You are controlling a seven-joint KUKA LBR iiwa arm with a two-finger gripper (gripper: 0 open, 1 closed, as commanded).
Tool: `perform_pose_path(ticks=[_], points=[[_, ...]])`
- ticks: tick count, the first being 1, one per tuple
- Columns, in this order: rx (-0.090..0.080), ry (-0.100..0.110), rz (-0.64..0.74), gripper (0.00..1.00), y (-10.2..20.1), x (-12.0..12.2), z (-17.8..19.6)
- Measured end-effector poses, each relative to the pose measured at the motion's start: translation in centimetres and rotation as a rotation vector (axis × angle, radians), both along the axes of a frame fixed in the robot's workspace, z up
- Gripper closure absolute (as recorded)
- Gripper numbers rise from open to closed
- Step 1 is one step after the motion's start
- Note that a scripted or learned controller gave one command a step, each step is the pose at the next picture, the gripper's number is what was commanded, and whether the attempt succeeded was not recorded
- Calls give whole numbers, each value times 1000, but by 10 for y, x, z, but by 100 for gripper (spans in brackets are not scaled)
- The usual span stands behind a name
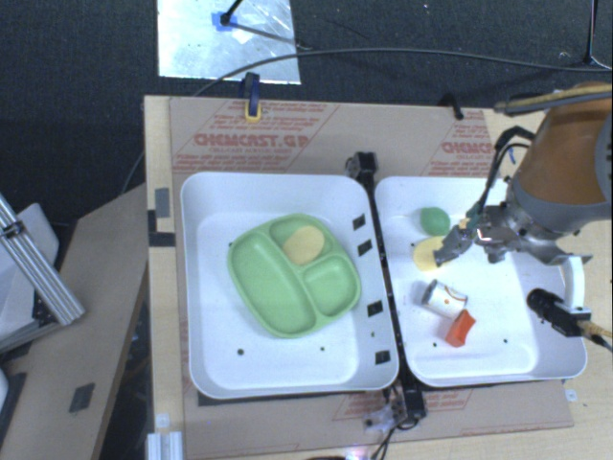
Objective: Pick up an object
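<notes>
The right bin (508, 357) holds a green rounded object (434, 220) at the back, a small yellow object (423, 254) below it, a white cylinder (441, 297) lying on its side, and an orange-red piece (461, 328) nearest the front. My gripper (454, 245) reaches in from the right and hangs low over the bin. Its tip is just right of the yellow object and below the green one. Nothing is visibly held in it.
The left bin (206, 286) carries a green divided plate (278, 300) with a pale yellow item (305, 244) in its back compartment. A black divider with clips (375, 276) runs between the bins. A clamp (252, 96) stands at the board's back edge.
</notes>
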State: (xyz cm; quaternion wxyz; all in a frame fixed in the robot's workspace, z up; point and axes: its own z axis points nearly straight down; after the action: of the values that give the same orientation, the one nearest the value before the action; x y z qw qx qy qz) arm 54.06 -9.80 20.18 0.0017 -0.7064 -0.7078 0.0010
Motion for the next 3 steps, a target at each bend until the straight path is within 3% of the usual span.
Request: perform_pose_path(ticks=[2,3], points=[[0,-1,-1,0,-16,2,-112],[-2,-6,0,100,-17,3,-98]])
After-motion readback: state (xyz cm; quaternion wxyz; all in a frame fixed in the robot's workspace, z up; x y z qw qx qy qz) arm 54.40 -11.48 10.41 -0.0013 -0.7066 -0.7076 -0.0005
